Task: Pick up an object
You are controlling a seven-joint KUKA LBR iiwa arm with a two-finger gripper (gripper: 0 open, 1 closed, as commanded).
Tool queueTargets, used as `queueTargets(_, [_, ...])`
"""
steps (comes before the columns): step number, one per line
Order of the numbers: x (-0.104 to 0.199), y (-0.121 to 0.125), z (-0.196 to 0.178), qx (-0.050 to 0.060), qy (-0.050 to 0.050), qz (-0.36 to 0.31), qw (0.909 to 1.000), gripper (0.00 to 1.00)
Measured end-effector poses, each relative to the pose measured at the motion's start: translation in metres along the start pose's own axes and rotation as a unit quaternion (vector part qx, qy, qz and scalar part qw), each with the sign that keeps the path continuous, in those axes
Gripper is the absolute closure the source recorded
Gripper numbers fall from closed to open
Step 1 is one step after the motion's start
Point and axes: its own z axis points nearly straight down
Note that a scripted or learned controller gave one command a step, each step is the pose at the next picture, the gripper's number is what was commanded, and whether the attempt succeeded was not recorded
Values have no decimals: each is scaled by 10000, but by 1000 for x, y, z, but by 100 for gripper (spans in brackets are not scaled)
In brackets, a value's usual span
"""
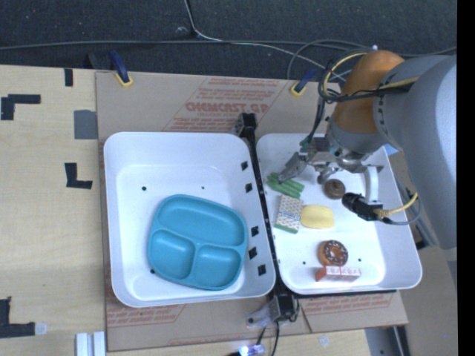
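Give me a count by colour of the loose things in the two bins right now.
Blue: 1, the divided tray in the left bin
Green: 1, the ridged piece
Pale speckled: 1, the sponge
Yellow: 1, the lemon
Brown: 2, the doughnut and the small round piece
Red: 1, the flat packet
Total: 7

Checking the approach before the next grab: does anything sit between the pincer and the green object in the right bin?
Nothing visible does. The pincer hangs directly above the green object, with no item between them. The sponge-like block lies just below the green object, beside it rather than over it.
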Motion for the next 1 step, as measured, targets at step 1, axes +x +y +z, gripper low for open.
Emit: queueTargets(1, [1, 0, -11, 0, 4, -8, 10000, 100])
